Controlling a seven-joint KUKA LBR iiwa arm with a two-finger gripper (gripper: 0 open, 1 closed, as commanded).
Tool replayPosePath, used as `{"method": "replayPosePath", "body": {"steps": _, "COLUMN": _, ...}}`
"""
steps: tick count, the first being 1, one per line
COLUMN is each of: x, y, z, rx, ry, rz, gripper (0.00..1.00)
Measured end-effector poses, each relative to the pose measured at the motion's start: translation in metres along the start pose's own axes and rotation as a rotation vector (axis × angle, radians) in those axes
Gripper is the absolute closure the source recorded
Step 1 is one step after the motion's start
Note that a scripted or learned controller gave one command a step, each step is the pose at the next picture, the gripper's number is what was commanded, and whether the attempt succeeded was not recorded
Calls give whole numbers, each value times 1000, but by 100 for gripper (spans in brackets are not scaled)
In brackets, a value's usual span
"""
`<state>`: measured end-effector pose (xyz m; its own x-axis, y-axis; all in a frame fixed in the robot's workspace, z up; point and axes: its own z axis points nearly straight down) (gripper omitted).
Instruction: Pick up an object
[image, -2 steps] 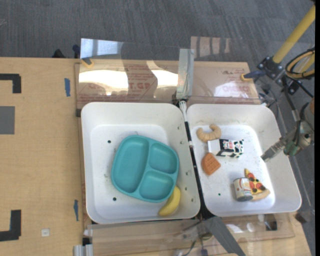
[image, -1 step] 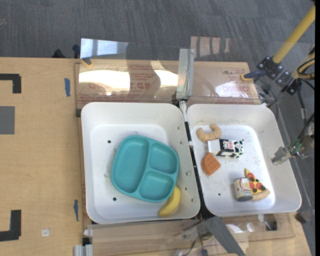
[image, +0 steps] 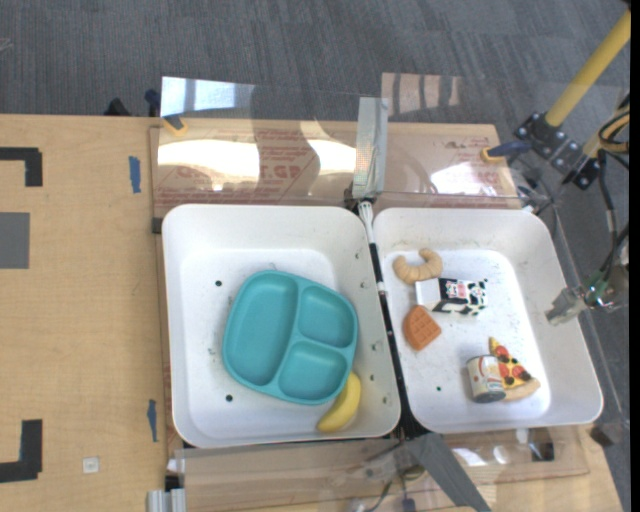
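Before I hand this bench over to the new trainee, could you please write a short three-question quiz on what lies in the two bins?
1. True or false: the banana lies in the same bin as the teal plate.
2. Which item in the right bin lies nearest its far wall? A) croissant B) can C) waffle
3. Fill in: the can touches the ____ slice.

Key: 1 true. 2 A. 3 pizza.
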<state>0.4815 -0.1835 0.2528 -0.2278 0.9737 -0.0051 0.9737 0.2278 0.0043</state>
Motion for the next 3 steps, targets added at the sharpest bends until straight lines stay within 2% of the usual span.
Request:
{"method": "replayPosePath", "body": {"steps": 1, "x": 0, "y": 1, "z": -10, "rx": -2, "ry": -2, "rz": -3, "gripper": 100}}
{"method": "replayPosePath", "body": {"steps": 2, "x": -39, "y": -11, "z": 9, "rx": 6, "ry": 2, "rz": 434, "gripper": 100}}
{"method": "replayPosePath", "body": {"steps": 3, "x": -38, "y": -9, "z": -2, "rx": 3, "ry": 0, "rz": 430, "gripper": 100}}
